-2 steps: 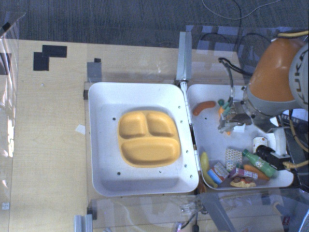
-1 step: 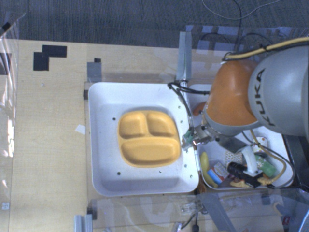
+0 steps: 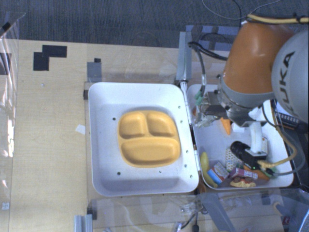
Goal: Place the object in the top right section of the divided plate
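Note:
The yellow divided plate [image 3: 148,138] lies in the middle of the left white bin [image 3: 104,129]. It has two small sections at the top and one wide section below, all bare. My gripper [image 3: 208,112] hangs over the upper left part of the right bin [image 3: 285,178], close to the wall between the bins. A small orange piece [image 3: 225,125] shows just right of and below the gripper; whether it is touched I cannot see. The arm's orange band and grey wrist hide most of that bin's upper half.
At the front of the right bin lie a yellow banana-like piece [image 3: 205,162], a small multicoloured packet [image 3: 219,171] and a red and yellow item [image 3: 243,177]. A green bit [image 3: 198,97] and an orange bit [image 3: 194,113] peek out near the dividing wall.

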`<state>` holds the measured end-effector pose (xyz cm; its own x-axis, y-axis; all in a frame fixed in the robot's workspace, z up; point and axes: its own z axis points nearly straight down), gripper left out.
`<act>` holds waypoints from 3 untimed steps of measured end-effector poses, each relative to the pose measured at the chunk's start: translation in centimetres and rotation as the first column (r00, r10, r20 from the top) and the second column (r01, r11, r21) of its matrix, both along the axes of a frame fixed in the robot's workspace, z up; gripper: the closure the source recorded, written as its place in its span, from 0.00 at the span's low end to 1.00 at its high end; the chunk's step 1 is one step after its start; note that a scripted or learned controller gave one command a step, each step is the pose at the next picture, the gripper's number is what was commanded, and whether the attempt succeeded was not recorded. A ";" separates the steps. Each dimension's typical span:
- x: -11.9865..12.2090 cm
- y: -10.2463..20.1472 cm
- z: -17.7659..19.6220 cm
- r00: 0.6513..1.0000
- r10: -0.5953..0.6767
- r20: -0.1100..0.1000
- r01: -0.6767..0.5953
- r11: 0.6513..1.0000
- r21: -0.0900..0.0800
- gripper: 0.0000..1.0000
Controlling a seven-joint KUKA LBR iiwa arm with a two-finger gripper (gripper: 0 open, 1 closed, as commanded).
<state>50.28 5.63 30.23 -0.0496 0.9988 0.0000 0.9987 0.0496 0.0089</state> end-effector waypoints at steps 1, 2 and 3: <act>2.3 5.1 -9.0 0.961 -0.277 -0.008 0.277 0.961 0.000 1.00; 7.1 2.3 -10.9 1.000 -0.017 -0.006 0.017 1.000 0.000 1.00; -1.6 0.5 -11.8 0.990 -0.138 -0.007 0.138 0.990 0.001 1.00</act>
